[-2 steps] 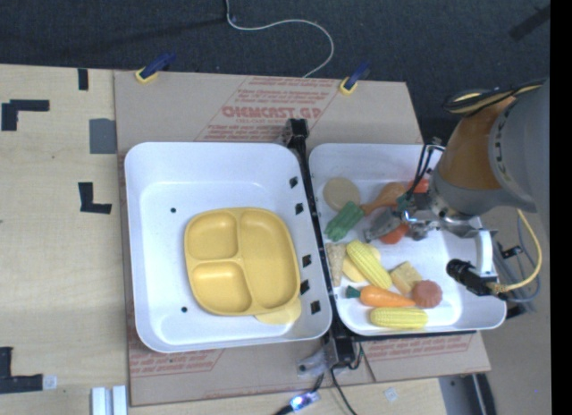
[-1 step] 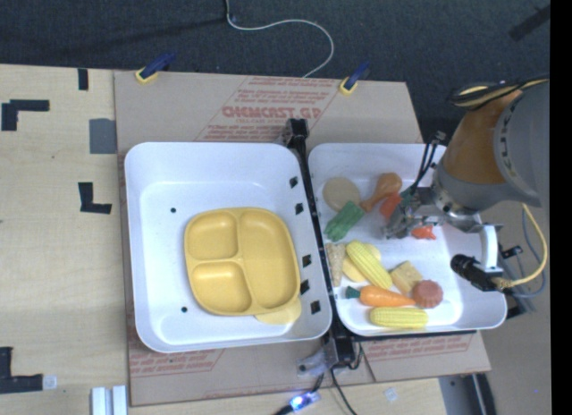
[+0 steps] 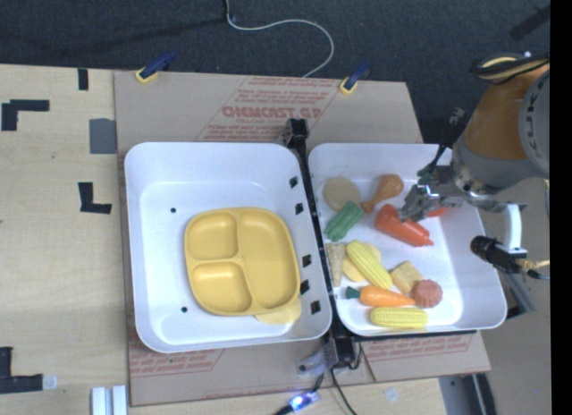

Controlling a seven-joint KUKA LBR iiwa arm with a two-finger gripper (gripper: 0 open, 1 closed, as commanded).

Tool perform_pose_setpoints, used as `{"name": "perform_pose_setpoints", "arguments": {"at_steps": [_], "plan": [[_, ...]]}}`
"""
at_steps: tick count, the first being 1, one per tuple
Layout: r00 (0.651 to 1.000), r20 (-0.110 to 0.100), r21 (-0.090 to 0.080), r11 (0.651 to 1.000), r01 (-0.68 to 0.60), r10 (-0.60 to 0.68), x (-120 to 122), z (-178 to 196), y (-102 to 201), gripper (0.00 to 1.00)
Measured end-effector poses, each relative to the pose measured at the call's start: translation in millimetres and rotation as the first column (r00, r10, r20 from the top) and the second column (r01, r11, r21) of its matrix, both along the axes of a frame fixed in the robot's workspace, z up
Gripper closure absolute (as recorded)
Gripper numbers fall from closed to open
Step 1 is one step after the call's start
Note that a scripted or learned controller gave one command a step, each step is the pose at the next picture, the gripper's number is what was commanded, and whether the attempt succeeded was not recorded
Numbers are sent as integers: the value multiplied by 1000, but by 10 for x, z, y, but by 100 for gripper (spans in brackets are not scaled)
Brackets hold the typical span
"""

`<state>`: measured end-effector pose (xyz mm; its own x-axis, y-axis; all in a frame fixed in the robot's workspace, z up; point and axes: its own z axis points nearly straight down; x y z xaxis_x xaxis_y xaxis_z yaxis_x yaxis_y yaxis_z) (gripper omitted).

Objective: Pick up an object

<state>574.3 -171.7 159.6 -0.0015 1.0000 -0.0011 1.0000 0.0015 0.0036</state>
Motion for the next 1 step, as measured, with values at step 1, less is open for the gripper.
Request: {"name": "perform_pose_setpoints", "arguments": {"at_steps": [1], "plan": [[1000,1,-1,1000,0,0,59,549,-90,100]]}}
